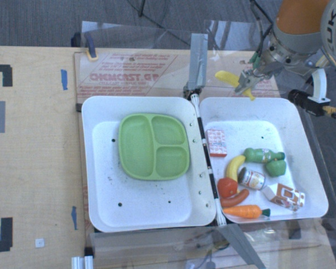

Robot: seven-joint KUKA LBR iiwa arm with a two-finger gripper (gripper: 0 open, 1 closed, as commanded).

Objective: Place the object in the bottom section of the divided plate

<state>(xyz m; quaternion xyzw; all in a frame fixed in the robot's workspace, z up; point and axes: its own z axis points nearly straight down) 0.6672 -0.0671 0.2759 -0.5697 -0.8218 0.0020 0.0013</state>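
The green divided plate (154, 146) lies in the left bin (101, 167), with one long section on its left and two smaller ones on its right. My gripper (245, 86) hangs over the back edge of the right bin (308, 150), well right of and beyond the plate. A slim yellow object (226, 77) sticks out to the left of the fingers, and a small yellow tip shows just below them. The fingers look shut on it.
The right bin holds a red-and-white packet (215, 142), a banana (234, 167), a green bottle (262, 155), a green pepper (276, 167), a can (252, 179), a tomato (227, 187), a carrot (246, 210) and a small carton (287, 195). A grey post (198, 60) stands behind the bins.
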